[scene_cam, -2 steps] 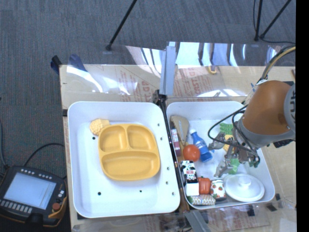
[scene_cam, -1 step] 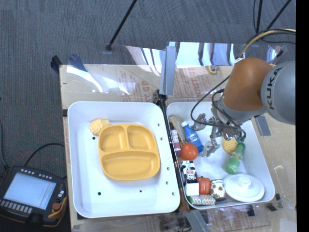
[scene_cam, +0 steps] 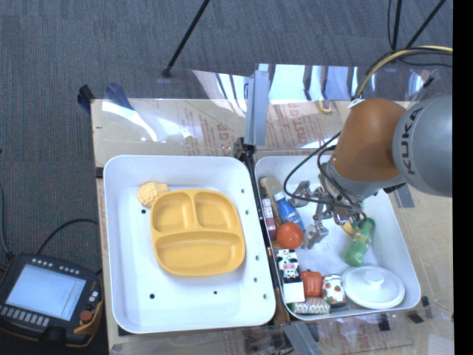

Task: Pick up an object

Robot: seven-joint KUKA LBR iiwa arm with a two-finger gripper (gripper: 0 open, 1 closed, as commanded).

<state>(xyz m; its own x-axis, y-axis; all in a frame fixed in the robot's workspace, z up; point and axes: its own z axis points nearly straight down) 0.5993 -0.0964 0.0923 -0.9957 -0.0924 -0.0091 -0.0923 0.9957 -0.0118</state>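
My gripper [scene_cam: 319,229] hangs low over the middle of the right bin [scene_cam: 395,231], under the arm's orange band. Just left of it lies a red ball-like toy [scene_cam: 289,235], with a blue bottle [scene_cam: 287,211] behind that. A green bottle [scene_cam: 358,247] lies just right of the gripper. Nothing can be made out in its grasp. Along the bin's front sit a black-and-white carton [scene_cam: 288,266], a small red pepper [scene_cam: 312,281], a red-dotted white cup [scene_cam: 334,291] and a white round lid [scene_cam: 373,285].
The left bin [scene_cam: 126,272] holds a yellow divided plate [scene_cam: 197,231] and a small yellow corn-like piece [scene_cam: 151,192] at its back left. A raised divider [scene_cam: 260,220] separates the bins. A teach pendant [scene_cam: 48,294] lies off the bench at the lower left.
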